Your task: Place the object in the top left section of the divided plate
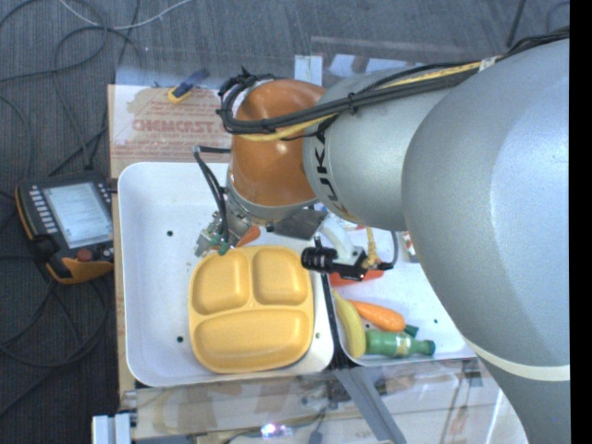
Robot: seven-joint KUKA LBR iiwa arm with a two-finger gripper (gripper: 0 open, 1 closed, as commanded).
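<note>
Pincer point(218, 236) low over the left bin point(153, 248), tucked under the arm's orange band point(268, 141) and mostly hidden by it. Cannot tell whether clenched or released (too much wrist in the way). Just beside it, toward the arm, a small orange piece point(248, 236), probably the object to be placed; touching the pincer or merely close by, impossible to say. Directly below the pincer, almost touching, the yellow divided plate point(250, 317), its top left section point(225, 280) the nearest hollow and bare. Likely positioned so on purpose: wrist brought over that corner for a short, straight drop into the correct compartment, not the neighbouring one. Judged as the approach or release stage, placement not yet done.

Farther off, past the plate on the arm's side, the right bin point(435, 340) with a banana point(347, 326), a carrot point(379, 315) and a green bottle point(398, 345), well apart from the pincer. On the opposite side, beyond the bin wall, a handset point(65, 215) on the floor.
</note>
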